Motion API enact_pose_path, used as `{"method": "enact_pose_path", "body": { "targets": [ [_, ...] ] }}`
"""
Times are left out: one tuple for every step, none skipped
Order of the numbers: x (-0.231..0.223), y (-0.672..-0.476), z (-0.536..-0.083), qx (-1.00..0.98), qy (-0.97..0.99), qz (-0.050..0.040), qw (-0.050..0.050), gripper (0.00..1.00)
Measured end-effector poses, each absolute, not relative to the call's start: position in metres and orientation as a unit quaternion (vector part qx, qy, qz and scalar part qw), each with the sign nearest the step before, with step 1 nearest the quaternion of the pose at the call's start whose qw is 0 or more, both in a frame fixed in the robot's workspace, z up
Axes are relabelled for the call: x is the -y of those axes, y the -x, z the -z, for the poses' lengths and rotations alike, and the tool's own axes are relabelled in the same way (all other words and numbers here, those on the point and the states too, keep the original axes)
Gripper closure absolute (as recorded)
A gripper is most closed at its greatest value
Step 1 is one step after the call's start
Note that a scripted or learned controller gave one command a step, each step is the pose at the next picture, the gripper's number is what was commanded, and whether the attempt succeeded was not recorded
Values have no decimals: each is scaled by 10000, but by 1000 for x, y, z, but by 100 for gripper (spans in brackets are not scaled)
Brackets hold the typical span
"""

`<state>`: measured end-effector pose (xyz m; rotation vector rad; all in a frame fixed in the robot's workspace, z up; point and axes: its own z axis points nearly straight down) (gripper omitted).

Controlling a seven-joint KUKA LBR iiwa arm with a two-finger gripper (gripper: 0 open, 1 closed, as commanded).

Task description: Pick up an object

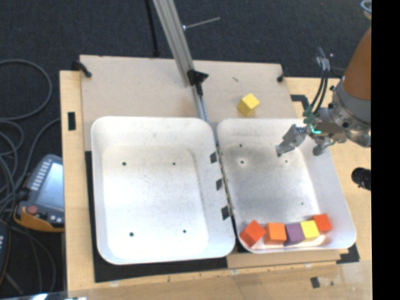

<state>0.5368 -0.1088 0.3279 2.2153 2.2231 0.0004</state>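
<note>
Your stock, largest item first.

Counter (pixel 144 86): pale board top carrying both bins, with dark carpet around it.

Left bin (pixel 156 189): shallow, white, with a speckled floor.

Right bin (pixel 275 186): same make, butted against the left one along a clipped seam. All your blocks in here sit along its near wall.

Arm (pixel 356 74): it enters from your right, orange band uppermost, the grey wrist below it, cables looping at its side. The wrist leans over the right bin's far right corner.

Slanted aluminium post (pixel 175 36): it runs from the top edge down to a black bracket at the seam between the bins, well clear of the arm.

Teach pendant (pixel 44 189): on the floor off the counter's left side, among coiled cables.

Jaws (pixel 305 139): hanging over the far part of the right bin, spread apart, nothing between them. One grey finger (pixel 289 140) points left and down.

Blocks in a row, touching one another: orange-red block (pixel 253 232), orange block (pixel 276 232), purple block (pixel 294 232), yellow block (pixel 310 230), red block (pixel 322 223). The whole row lies at the opposite end of the bin from the jaws, well apart from them, with bare bin floor between.

Loose yellow cube (pixel 249 104): on the bare counter beyond the right bin, outside it, left of and beyond the jaws.
</note>
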Motion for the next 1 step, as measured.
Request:
{"method": "enact_pose_path", "body": {
  "targets": [
    [-17,-523,-401,-7111,-7031,-35,18,0]
  ]
}}
